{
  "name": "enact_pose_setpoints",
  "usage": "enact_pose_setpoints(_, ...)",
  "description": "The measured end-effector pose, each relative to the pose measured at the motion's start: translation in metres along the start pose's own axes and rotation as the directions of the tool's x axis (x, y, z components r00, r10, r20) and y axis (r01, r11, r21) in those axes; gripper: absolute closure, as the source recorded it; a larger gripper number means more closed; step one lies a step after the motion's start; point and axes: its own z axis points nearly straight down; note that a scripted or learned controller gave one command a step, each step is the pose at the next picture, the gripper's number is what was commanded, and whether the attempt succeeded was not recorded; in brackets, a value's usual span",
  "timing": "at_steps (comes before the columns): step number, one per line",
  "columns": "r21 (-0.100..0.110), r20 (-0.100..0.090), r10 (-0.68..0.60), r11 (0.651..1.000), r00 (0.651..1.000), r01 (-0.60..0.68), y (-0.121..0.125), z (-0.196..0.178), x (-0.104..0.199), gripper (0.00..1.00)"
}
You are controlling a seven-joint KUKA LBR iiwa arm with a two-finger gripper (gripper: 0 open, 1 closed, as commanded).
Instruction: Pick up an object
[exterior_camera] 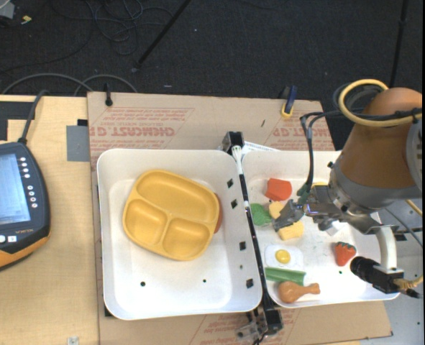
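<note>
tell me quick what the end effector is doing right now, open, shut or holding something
End effector: low in the right bin over the yellow block; open or shut cannot be told, and nothing is seen held.

We see two bins side by side on worktop. Left bin holds divided plate, centred. Right bin: toy foods cluster along its left wall; egg mid-wall, drumstick at near-left corner, strawberry further right. Tablet at worktop's left edge.
</note>
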Motion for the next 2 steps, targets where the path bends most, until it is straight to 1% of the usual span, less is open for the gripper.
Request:
enact_pose_setpoints(1, 0.017, 0.001, 0.003, 1.0, 1.0, -0.003, -0.001, -0.001, -0.002, 1.0)
enact_pose_setpoints(2, 0.006, -0.001, -0.005, 1.0, 1.0, 0.005, 0.013, -0.071, 0.077, 1.0)
